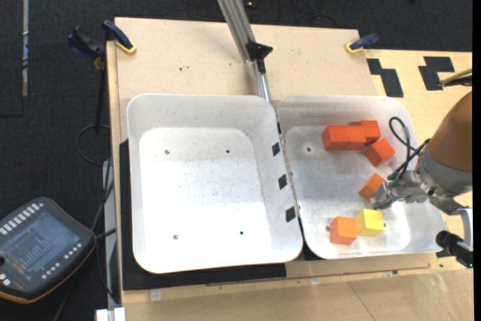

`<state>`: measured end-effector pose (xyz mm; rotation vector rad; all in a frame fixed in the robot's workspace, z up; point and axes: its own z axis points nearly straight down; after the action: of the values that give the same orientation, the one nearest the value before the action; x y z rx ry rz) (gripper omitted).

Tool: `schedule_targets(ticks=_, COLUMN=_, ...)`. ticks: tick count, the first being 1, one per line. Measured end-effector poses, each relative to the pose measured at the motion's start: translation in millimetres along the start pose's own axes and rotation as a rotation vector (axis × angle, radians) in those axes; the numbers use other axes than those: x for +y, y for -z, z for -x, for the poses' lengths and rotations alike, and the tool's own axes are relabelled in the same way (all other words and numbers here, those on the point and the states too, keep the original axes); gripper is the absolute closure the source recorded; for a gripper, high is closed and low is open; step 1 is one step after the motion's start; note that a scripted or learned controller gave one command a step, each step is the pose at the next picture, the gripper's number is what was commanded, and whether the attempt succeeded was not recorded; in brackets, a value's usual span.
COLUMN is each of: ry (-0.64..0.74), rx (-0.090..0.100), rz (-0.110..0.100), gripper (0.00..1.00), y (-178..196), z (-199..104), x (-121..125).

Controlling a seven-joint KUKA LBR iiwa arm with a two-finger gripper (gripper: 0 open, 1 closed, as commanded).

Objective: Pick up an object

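- Bench (195, 60): I see a tan board carrying two white bins side by side, with a clamp at each far corner.
- Left bin (143, 162): white and speckled, rim touching the right bin's rim along the middle.
- Right bin (301, 229): this one holds all the blocks I can count.
- Long block (349, 135): orange, lying near the right bin's far edge.
- Red block (380, 151): orange-red, just beside the long block's right end, tilted.
- Small block (371, 185): orange, toward the right bin's right edge, about midway along it, right next to the gripper tip.
- Orange cube (343, 230): near the right bin's near edge.
- Yellow cube (372, 222): touching the orange cube on its right side.
- Gripper (385, 195): down over the right bin at its right edge, between the small block and the yellow cube; from here I cannot tell its state or whether it touches anything.
- Arm (455, 146): orange band and grey wrist reaching in past the right bin's right edge.
- Pendant (41, 248): on the floor off the bench's near left corner.
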<state>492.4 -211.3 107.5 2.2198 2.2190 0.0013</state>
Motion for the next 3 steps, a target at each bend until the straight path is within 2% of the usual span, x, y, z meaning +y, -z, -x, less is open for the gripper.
schedule_targets(ticks=1, ry=0.003, rx=-0.002, rz=0.005, gripper=1.00, y=62.1, z=5.1, x=6.0)
schedule_targets(ticks=2, ry=0.003, rx=-0.002, rz=0.003, gripper=1.00, y=98.0, z=5.6, x=7.9)
schedule_targets(ticks=3, ry=0.008, rx=0.004, rz=-0.003, gripper=1.00, y=91.6, z=-49.3, x=7.0)
